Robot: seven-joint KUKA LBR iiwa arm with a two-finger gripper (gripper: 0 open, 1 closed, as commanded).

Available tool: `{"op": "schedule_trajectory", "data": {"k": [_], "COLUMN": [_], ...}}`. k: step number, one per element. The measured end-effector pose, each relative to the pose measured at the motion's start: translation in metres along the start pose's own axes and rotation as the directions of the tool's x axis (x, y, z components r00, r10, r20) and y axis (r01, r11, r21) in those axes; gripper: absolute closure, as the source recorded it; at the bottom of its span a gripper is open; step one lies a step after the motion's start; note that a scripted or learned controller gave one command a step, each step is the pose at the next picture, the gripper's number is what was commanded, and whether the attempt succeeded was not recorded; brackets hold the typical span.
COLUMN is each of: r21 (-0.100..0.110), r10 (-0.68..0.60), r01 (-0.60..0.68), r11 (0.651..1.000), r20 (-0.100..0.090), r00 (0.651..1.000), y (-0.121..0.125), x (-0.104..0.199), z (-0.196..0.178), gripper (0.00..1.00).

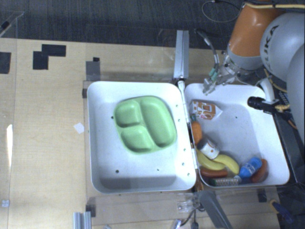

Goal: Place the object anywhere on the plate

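Bench point(43, 142): pale wood, with black block marks at its far left; dark carpet lies beyond the far edge.
Left bin point(102, 175): shallow and white, holding a green plate point(144, 123) with three compartments, set a little toward the bin's far side.
Divider: a metal rail point(180, 56) runs between the two bins.
Right bin point(248, 128): white, with the objects gathered along its left and near sides.
Objects: a small orange and white carton point(205, 110) lies near the divider; an orange carrot-like piece point(197, 132) lies just below it; a banana point(220, 163) sits in the near corner, with a blue bottle point(249, 168) just beside it; other small items there are hard to make out.
Gripper point(209, 86): hanging above the far left corner of the right bin, apart from every object.
Jaws: too small and blurred here; I cannot tell if they are spread or pressed together.
Arm point(276, 37): grey with an orange band, reaching in from the right.
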State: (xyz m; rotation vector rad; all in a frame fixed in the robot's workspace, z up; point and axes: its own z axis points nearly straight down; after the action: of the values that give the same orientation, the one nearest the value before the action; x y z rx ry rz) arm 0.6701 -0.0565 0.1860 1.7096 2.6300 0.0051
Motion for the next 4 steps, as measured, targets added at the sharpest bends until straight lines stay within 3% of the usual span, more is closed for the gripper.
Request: {"op": "schedule_trajectory", "data": {"k": [1, 2, 3, 4], "r21": [-0.001, -0.001, -0.008, -0.001], "r10": [-0.179, -0.179, -0.181, -0.3], "r01": [0.179, 0.179, 0.181, 0.3], "r11": [0.984, 0.984, 0.983, 0.954], "r20": [0.0, 0.0, 0.005, -0.001], "r00": [0.984, 0.984, 0.983, 0.954], "y": [-0.009, -0.009, -0.007, -0.012], "x": [0.019, 0.019, 0.018, 0.093], "z": [-0.001, -0.001, -0.013, 0.0], "gripper": [1.0, 0.0, 1.0, 1.0]}}
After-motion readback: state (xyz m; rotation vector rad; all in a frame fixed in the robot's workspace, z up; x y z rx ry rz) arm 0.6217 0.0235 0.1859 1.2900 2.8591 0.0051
